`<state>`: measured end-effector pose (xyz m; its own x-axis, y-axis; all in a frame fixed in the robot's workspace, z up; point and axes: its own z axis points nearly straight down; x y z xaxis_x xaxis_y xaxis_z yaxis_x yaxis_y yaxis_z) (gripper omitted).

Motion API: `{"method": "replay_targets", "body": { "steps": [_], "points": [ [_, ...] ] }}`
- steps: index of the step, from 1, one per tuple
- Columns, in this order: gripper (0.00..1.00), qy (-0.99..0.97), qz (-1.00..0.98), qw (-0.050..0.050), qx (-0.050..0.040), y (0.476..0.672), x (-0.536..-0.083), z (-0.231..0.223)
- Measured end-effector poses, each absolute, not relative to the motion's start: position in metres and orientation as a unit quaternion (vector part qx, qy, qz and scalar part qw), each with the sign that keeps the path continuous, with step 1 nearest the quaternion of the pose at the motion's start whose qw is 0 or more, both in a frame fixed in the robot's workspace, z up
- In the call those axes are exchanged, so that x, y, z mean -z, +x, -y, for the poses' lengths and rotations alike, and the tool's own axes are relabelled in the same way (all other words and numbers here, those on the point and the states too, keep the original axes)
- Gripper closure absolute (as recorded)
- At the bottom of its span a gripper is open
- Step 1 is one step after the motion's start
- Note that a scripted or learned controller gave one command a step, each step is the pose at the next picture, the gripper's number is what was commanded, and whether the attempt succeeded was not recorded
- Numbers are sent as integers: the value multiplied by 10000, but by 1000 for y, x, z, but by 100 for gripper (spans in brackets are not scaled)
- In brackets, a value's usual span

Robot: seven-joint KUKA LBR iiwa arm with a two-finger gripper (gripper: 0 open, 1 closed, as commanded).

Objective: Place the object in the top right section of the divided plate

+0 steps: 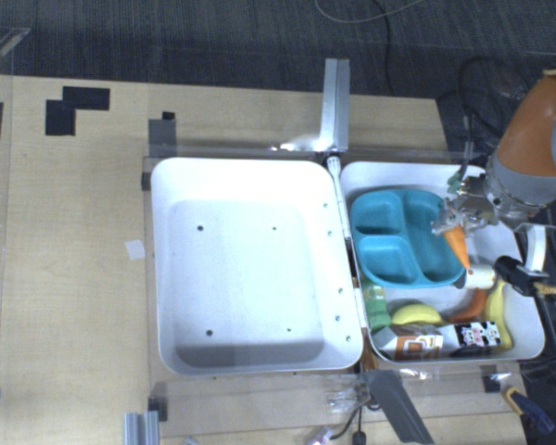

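Observation:
A blue divided plate (398,236) lies in the upper part of the right bin (528,341). It has one section at top left, one at bottom left, and a long section down its right side. My gripper (456,219) hangs over the plate's right rim and is shut on a small orange carrot-like object (457,246). The object points down from the fingers, over the rim beside the right section.
Below the plate lie a green item (377,307), a yellow fruit (415,315), a banana (497,319), a white and orange bottle (476,277), and flat packets (445,341). The left bin (246,267) sits alongside, beyond a metal divider post (336,109).

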<state>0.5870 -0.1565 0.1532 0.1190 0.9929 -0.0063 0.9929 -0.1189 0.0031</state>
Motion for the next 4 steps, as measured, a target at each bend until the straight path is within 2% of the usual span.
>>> {"method": "replay_targets", "body": {
  "steps": [1,2,3,4],
  "points": [
    [100,7633,-6460,19,-11,534,-175,177],
    [100,7643,-6449,13,-14,574,-178,125],
    [100,7753,-6315,17,-8,570,-172,183],
    [100,7911,-6117,15,-15,564,-211,136]
  ]
}}
